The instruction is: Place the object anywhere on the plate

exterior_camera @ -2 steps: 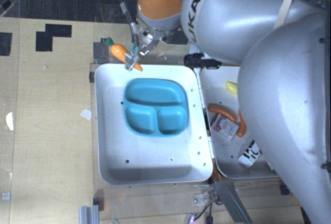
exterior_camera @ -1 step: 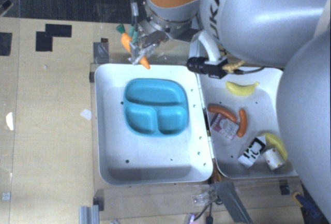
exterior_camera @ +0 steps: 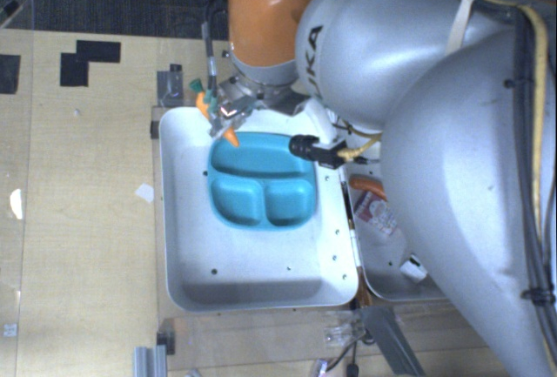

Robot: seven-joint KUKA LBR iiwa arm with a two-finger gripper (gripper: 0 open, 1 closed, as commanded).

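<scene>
A small orange thing (exterior_camera: 230,138) sits at the far rim of the blue plate (exterior_camera: 261,184), at about eleven o'clock on the plate. It looks like a little carrot, but it is too small for me to be sure. It seems to touch the plate's edge there. My gripper (exterior_camera: 224,112) is right above it, at twelve o'clock from it. I can see another bit of orange (exterior_camera: 203,104) up by my gripper. I cannot tell if my gripper is open or closed, or if it has hold of the orange thing.

The blue plate has three parts: one long part at the far side and two small parts at the near side. It lies in the left white bin (exterior_camera: 261,284), in the far half of it.

My big grey arm (exterior_camera: 435,105) comes in from three o'clock, and my orange band (exterior_camera: 270,1) is at twelve o'clock from the plate. The right white bin (exterior_camera: 387,284) is at three o'clock from the plate, mostly under my arm. A packet with red on it (exterior_camera: 374,205) lies in it. Both bins rest on the tan worktop (exterior_camera: 78,218).
</scene>
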